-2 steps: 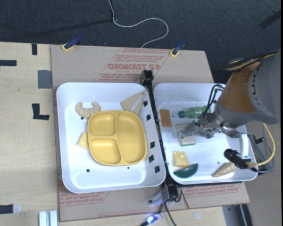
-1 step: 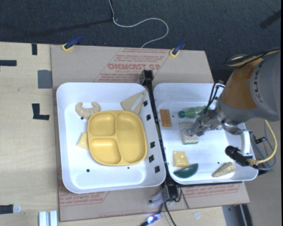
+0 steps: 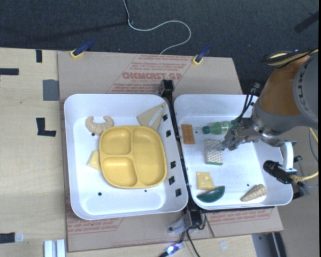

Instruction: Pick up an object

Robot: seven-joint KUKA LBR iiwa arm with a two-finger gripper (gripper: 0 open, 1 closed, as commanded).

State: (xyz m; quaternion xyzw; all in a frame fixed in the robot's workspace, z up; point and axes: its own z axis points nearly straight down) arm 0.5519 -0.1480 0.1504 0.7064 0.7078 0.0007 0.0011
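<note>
Camera view: jaws (image 3: pixel 231 141) between green bottle (image 3: pixel 216 127) and patterned card (image 3: pixel 214 155).

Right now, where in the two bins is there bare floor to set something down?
Left bin: a bare strip along the near edge below the yellow plate; the rest is crowded. Right bin: bare floor between the checkered pad, the cone and the yellow block. The gripper crowds the green bottle.
</note>
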